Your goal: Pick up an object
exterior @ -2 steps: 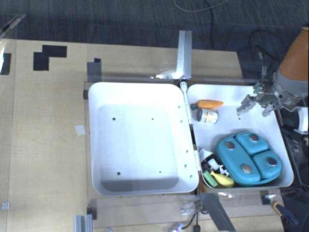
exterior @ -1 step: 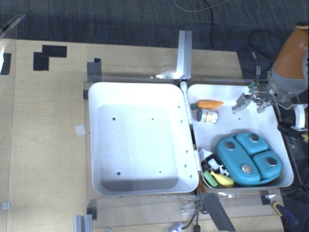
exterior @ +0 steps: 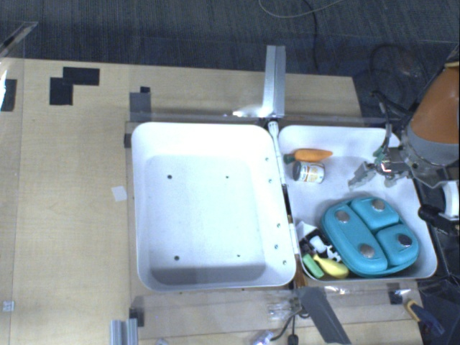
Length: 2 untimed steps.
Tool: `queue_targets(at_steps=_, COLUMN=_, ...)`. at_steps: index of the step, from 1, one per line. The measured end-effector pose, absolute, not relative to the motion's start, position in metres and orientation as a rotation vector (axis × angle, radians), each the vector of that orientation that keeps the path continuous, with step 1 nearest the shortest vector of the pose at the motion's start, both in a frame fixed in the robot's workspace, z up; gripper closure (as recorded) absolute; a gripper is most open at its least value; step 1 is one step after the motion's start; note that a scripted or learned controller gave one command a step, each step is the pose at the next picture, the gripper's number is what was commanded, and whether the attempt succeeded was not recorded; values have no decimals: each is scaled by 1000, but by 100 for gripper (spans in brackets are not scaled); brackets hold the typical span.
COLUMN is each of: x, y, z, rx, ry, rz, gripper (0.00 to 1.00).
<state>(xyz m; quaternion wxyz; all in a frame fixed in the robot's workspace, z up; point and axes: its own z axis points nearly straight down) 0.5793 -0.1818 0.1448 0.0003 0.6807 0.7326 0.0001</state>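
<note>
Nearest me, in the right bin's (exterior: 428, 268) front corner, I'm seeing a yellow banana (exterior: 330, 267) lying against a black-and-white item (exterior: 318, 246) and something green (exterior: 311, 265), all just beside the big teal tray (exterior: 370, 236) that is taking up most of the bin's front half. Further back, a small tin can (exterior: 310, 172) is lying on its side near the divider, with an orange carrot (exterior: 313, 154) just behind it. The claw (exterior: 369, 169) is hovering over the bin's rear right part, fingers spread and gripping nothing, well apart from the can. The left bin (exterior: 206, 205) is sitting alongside on the surface (exterior: 65, 214); black tape marks (exterior: 72, 83) are showing at the far left.
</note>
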Motion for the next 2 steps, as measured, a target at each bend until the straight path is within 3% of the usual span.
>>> queue_targets(at_steps=1, x=554, y=-199, z=104, rx=2116, ry=2306, rz=11, gripper=0)
queue_targets(at_steps=2, x=561, y=-206, z=148, rx=1940, ry=2466, rz=2, gripper=0)
